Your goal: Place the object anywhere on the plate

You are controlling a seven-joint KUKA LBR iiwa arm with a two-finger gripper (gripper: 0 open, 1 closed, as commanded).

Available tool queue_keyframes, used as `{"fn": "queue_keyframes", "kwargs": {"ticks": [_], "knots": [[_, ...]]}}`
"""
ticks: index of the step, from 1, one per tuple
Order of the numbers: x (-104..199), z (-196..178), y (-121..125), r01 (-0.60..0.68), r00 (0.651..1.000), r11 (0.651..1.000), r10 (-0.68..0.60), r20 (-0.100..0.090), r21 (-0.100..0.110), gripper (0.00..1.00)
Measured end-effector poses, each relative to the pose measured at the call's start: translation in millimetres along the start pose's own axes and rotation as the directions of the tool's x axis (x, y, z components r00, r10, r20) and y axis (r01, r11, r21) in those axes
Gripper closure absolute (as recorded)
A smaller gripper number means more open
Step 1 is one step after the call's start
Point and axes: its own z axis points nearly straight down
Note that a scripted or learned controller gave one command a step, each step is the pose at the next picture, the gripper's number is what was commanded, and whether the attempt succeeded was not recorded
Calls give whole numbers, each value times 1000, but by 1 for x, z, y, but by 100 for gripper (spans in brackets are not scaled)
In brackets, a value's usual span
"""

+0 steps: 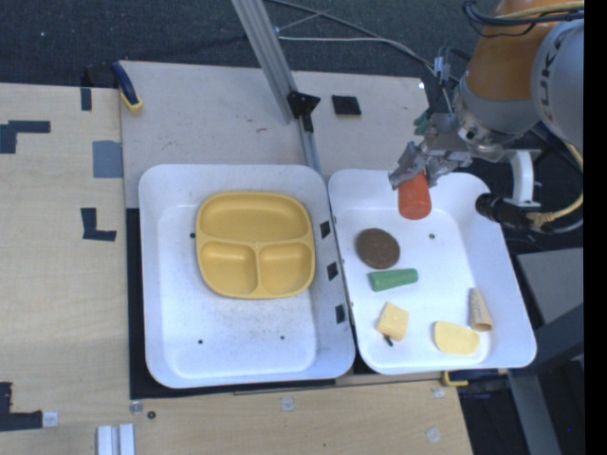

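Observation:
A yellow plate (pixel 255 243) with three compartments lies in the left bin (pixel 171 282). My gripper (pixel 413 180) hangs over the far edge of the right bin (pixel 503 292), shut on a red-orange cylinder (pixel 414 198) that dangles below its fingers, lifted off the bin floor. The plate is well to the left of the gripper, across the divide between the two bins.
In the right bin lie a brown round cookie (pixel 377 246), a green cylinder (pixel 394 279), a yellow cheese wedge (pixel 392 321), a yellow flat piece (pixel 456 337) and a tan cone (pixel 480 309). A slanted metal pole (pixel 270 50) rises behind the bins.

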Motion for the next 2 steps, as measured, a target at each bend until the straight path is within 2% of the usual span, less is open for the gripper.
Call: {"fn": "queue_keyframes", "kwargs": {"ticks": [2], "knots": [[114, 20, -19, 2, 1000, 1000, -2, 0, 1, 100]]}}
